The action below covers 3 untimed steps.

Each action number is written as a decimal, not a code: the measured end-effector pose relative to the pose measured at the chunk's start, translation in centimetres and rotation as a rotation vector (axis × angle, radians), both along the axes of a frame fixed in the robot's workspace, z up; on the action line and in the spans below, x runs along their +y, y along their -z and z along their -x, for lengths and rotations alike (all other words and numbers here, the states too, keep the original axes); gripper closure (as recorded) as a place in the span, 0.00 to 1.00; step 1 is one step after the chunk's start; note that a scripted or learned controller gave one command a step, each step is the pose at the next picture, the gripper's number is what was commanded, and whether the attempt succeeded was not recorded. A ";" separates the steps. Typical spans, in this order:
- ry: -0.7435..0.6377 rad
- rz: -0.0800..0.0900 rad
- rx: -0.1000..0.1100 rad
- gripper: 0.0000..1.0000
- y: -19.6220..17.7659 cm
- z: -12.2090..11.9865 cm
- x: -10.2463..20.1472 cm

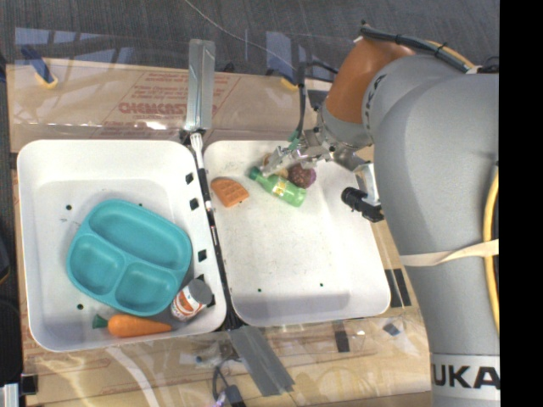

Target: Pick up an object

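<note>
My gripper [291, 158] is low over the far part of the right bin [339, 261], under the orange band of the arm [361, 75]. Directly beneath and beside it lie a green bottle [284, 188] on its side and a dark purple round thing [302, 175]. The gripper's tip touches or nearly touches the bottle's near end; I cannot tell which. An orange bread-like piece [229, 192] lies to the left of them, near the bin's left wall.
The left bin [42, 185] holds a teal divided plate [127, 255], a carrot [136, 326] at the front and a small capped jar [190, 300] in the front right corner. A metal bar [201, 83] stands behind the divider between the bins.
</note>
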<state>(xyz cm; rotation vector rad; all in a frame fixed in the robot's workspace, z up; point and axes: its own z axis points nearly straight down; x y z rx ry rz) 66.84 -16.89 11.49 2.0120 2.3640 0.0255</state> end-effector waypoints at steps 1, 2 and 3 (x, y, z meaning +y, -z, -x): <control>0.206 -0.012 -0.008 0.00 0.0 -0.2 -0.2; 0.547 -0.026 -0.013 0.00 -0.1 -0.2 1.5; 0.993 -0.031 0.032 0.00 2.2 1.1 2.0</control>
